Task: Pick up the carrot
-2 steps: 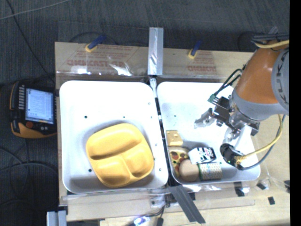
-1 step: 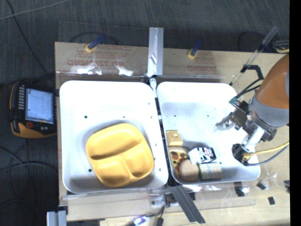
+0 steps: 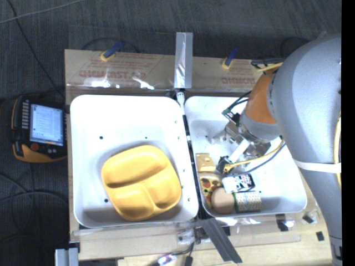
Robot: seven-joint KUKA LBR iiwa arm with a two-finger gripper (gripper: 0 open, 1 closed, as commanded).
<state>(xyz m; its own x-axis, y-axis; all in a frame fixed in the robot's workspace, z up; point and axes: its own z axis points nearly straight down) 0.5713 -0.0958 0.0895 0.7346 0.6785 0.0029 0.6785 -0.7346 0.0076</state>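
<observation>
Down in the right-hand shallow white plastic bin (image 3: 288,204), your grey arm with the orange band (image 3: 260,107) had reached in from the right, and its two-finger gripper (image 3: 224,164) hung low over the bin floor, just above a huddle of small objects in the near-left corner. You could not tell from this angle whether the gripper was spread or pressed together; cables and the wrist body crowded it, and nothing could be seen pinched in it.

The carrot was hard to pick out. Your best candidate was a small reddish-orange piece (image 3: 207,183) lying against the bin's left wall, between a pale tan block (image 3: 203,162) and a rounded beige lump (image 3: 221,200). A silver-and-green can on its side (image 3: 247,201) and a white-and-black labelled packet (image 3: 241,180) lay just beside them.

Judged from this, the pick was not yet done: the candidate rested on the bin floor, slightly left of and below the gripper. The descent, the closing and the lift all remained. Over in the left-hand white bin (image 3: 89,115), the yellow divided plastic tray (image 3: 141,182) played no part.
</observation>
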